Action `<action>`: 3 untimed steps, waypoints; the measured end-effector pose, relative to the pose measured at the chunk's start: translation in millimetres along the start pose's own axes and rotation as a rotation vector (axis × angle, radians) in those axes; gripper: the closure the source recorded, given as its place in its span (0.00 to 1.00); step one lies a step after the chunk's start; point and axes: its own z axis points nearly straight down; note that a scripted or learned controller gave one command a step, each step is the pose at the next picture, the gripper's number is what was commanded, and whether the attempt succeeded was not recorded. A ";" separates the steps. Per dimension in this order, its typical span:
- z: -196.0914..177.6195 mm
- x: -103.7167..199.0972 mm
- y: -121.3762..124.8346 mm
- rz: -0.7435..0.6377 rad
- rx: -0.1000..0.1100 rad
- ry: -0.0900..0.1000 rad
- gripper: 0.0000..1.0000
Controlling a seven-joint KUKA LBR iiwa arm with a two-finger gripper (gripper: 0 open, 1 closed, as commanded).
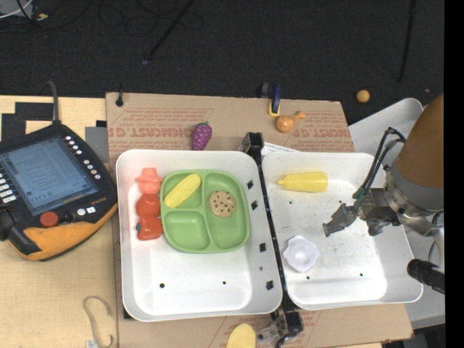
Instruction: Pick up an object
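Hand (346, 218) over right bin (377, 290), bottle (303, 182) beyond

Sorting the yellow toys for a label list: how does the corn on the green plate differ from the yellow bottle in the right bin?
The corn lies tilted in a compartment of the green plate in the left bin; the bottle lies level on the right bin's bare floor. The corn looks ridged, greenish at its edge; the bottle looks smooth, plain yellow. Both are yellow, elongated, lying down.

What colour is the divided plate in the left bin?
Green. The divided plate shows clearly in the camera view, holding a corn cob and a cookie.
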 end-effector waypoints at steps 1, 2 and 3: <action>-5.3 -0.3 1.7 -0.002 -0.010 -0.001 0.00; 42.9 2.5 10.7 -0.003 -0.006 -0.001 0.00; 101.6 6.8 19.3 -0.003 -0.005 0.000 0.00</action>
